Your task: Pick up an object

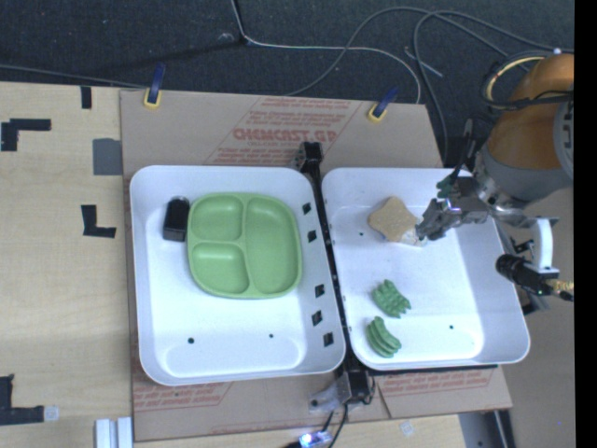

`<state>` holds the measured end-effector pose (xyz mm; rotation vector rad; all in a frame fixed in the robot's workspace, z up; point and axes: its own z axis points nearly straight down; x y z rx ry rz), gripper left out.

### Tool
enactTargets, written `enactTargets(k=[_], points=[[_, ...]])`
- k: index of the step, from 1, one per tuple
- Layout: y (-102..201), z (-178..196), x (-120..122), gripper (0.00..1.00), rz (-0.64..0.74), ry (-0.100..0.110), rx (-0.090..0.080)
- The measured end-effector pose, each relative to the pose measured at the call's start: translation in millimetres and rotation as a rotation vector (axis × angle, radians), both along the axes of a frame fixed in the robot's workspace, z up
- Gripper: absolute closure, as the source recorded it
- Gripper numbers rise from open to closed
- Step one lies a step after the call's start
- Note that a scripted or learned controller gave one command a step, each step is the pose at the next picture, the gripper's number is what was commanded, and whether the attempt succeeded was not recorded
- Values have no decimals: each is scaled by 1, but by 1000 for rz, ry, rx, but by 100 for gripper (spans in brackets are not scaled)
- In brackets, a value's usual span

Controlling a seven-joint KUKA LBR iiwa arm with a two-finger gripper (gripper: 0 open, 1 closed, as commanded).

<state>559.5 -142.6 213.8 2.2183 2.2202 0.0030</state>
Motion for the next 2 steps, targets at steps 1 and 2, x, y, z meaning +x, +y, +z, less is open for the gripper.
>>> enactTargets(k=[1, 2], points=[[-9, 59, -2, 100, 0, -2, -1], [-9, 68, -1, 100, 0, 4, 1]])
